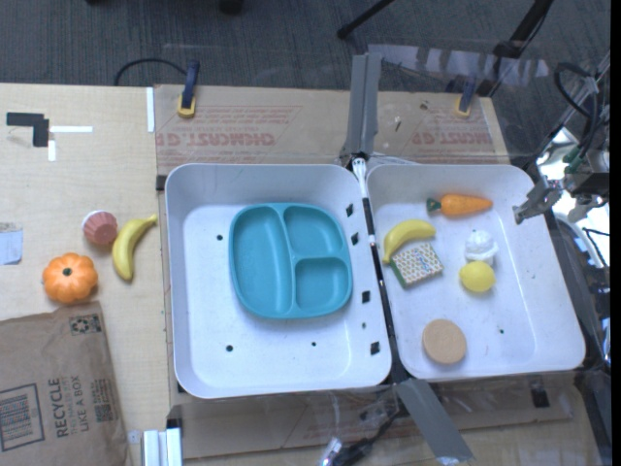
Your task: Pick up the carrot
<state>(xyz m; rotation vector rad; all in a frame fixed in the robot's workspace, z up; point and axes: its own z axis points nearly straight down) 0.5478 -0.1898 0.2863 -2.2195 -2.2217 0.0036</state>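
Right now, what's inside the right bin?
The right bin holds the carrot, a banana, a checkered block, a white piece, a lemon and a tan disc. Nothing is covered.

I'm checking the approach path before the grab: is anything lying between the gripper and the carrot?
Nothing visible does. The orange carrot lies near the right white bin's far edge, and the bin floor between it and the grey gripper at the right rim is bare.

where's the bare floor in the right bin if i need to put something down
Bare floor in the right bin runs along its right side, beyond the lemon, and along the front either side of the round cookie. The crowded part is the back left: carrot, banana and cracker sit close together.
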